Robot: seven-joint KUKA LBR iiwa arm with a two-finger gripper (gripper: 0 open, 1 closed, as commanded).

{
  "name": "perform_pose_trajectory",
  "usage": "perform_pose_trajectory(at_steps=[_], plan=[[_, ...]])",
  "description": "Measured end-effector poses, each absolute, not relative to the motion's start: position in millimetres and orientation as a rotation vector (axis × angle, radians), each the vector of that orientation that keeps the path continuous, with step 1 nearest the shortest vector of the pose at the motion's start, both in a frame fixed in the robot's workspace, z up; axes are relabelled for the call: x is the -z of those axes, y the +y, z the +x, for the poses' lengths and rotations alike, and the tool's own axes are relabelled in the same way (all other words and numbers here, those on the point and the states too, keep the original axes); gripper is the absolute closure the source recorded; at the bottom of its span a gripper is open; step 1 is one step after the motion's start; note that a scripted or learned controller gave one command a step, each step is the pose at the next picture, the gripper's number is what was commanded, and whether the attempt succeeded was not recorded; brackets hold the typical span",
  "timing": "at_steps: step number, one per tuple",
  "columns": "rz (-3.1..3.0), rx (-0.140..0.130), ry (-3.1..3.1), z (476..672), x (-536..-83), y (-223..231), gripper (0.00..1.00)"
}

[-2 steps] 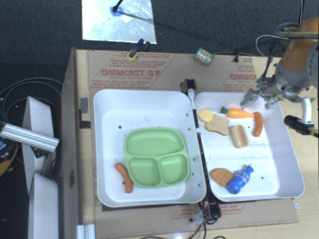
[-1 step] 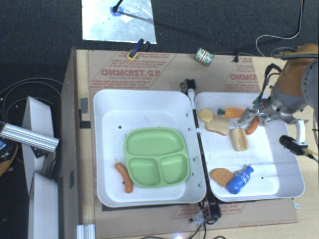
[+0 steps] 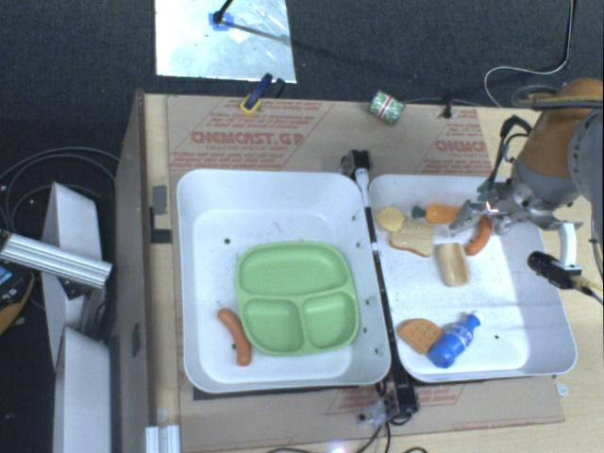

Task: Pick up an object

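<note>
Grey two-finger gripper [image 3: 478, 213] sits low in the right white bin [image 3: 543, 347], beside a small orange-red sausage [image 3: 478, 237] and an orange carrot piece [image 3: 440, 214]. We can't tell its opening. Nothing lifted yet, we judge; grasp and raise remain.

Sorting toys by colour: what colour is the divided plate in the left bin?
Light green; the divided plate shows plainly in the camera view.

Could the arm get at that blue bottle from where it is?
Probably yes. The blue bottle lies uncovered at the right bin's near edge, touching only a waffle; the gripper hovers in the same bin.
</note>
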State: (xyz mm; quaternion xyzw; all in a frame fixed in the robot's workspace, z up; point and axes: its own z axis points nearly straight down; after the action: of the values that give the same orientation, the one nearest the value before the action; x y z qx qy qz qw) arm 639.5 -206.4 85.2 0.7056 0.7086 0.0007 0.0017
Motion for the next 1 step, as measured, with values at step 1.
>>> perform_pose_trajectory(at_steps=[1], plan=[[2.209,-0.004,2.224,640.6,-96.5,-206.7,1.00]])
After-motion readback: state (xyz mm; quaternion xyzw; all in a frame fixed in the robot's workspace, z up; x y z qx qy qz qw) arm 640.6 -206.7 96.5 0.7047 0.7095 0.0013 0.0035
